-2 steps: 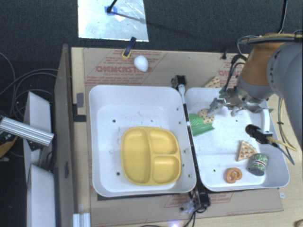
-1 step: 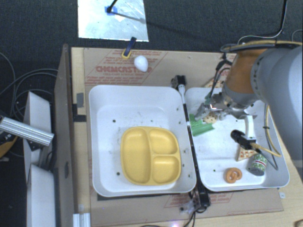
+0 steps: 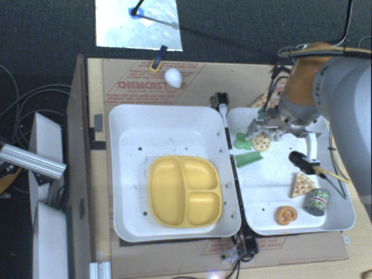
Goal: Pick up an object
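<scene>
In the right bin (image 3: 343, 217), toward ten o'clock, the jaws (image 3: 260, 131) hover over a cookie (image 3: 261, 143); their state cannot be told, nothing lifted yet.

cracker (image 3: 260, 143) | round, tan, dotted | flat, right bin's upper left | possibly under tool

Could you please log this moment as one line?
gripper: over right bin, above cookie | fingers: unclear | left bin: yellow tray
</scene>
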You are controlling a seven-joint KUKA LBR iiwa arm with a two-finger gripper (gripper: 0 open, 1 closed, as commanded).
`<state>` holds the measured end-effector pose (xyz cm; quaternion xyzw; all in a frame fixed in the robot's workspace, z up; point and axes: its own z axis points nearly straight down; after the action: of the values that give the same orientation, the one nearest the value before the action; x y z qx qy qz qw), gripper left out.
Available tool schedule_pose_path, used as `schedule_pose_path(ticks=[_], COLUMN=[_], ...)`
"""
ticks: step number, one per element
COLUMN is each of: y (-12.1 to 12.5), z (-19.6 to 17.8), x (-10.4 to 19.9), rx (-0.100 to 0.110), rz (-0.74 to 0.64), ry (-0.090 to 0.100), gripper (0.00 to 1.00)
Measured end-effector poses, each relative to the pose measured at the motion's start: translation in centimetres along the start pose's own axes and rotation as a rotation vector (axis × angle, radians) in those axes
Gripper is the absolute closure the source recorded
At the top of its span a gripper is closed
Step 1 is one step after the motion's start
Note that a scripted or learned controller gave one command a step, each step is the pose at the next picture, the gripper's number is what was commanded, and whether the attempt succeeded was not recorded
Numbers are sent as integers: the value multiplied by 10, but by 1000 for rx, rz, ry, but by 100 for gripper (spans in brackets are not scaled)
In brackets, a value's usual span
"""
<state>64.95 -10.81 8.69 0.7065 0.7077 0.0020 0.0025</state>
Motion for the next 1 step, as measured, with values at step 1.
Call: schedule_pose_path(ticks=[1], y=[3], z=[-16], x=[0], rx=[-11], rz=[-3], ry=[-3], gripper=[100])
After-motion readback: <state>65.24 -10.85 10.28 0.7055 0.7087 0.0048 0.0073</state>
